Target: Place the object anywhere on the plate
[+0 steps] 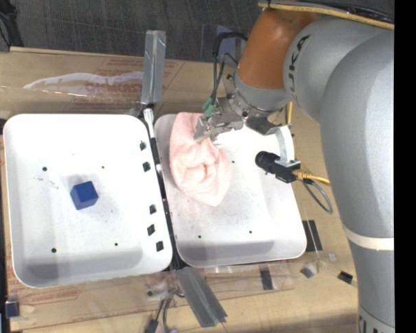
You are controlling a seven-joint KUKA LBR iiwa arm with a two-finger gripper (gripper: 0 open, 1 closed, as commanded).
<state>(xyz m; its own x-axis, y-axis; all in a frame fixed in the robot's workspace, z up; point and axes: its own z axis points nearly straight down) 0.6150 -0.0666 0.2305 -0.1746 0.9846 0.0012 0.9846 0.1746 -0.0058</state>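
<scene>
- Two white bins sit side by side: the left bin [28, 255] and the right bin [277, 234], touching along a central divider.
- Cloth [197, 161]: a crumpled pink piece lying in the right bin, toward that bin's 10 o'clock corner and close to the divider.
- Gripper [209, 129]: poised at the cloth's 12 o'clock edge, its tips at or just above the fabric. Whether the jaws stand open or closed on the cloth cannot be told; contact is unclear too.
- Arm [312, 54]: grey with an orange band, entering from 3 o'clock and covering the right bin's 1 o'clock corner.
- Cube [84, 194]: small, blue, resting alone in the left bin, left of that bin's centre, well apart from the cloth.
- Plate: no plate can be identified in either bin.
- Progress, as judged: early. The cloth rests on the bin floor, so lifting, carrying and placing all appear left to do.
</scene>
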